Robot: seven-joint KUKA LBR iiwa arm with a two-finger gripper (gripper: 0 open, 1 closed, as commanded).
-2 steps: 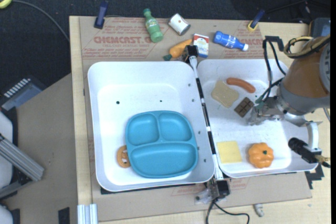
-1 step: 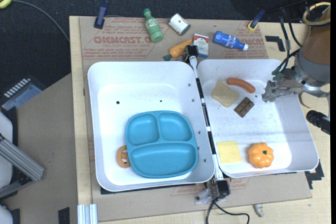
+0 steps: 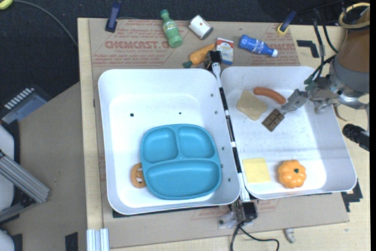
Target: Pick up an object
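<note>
my gripper (image 3: pixel 292 101) over right bin (image 3: pixel 329 144), whether clenched or released I cannot tell | brown bar (image 3: pixel 273 120): small, dark, flat, tilted, just beside gripper tip | near bread (image 3: pixel 252 105), sausage (image 3: pixel 269 94) | pumpkin (image 3: pixel 292 173), cheese (image 3: pixel 256 170) at bin front

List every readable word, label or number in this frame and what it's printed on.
"CHEMCAST": red print on the board under the bins, left of the green bottle; the letters after it are covered.
More red print on the board by the blue bottle: too blurred to read.
Bottle, can and carton labels: too small to read.
</note>
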